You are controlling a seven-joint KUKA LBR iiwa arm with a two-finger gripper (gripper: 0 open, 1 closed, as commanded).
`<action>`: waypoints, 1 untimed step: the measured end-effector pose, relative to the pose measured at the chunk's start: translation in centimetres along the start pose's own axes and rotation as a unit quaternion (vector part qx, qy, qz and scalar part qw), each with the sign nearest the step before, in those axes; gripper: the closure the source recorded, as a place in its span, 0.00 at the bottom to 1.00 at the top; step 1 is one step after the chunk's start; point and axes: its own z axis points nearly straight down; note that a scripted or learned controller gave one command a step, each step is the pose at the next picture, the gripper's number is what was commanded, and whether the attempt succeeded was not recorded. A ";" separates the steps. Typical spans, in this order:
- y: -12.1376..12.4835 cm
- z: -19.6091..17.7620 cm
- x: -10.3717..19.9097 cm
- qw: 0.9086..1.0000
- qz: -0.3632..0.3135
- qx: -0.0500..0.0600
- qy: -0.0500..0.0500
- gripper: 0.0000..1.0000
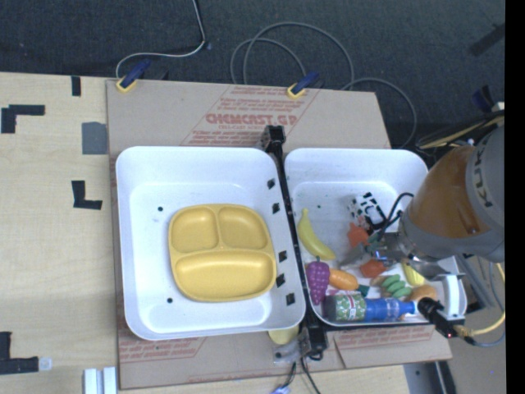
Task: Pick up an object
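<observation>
Toys [361, 281] crowd right bin's [344, 164] front wall.

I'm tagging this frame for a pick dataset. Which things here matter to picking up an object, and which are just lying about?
In play:
gripper, low in the right bin
banana
purple grapes
carrot
blue bottle
black and white toy

Lying about:
left bin
yellow divided plate
cables

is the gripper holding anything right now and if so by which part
Cannot be told. The gripper is down among the toys in the right bin, near the banana, but no item is visibly held.
</observation>
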 end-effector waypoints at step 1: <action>0.1 -1.0 0.2 1.000 -0.002 0.004 0.004 1.00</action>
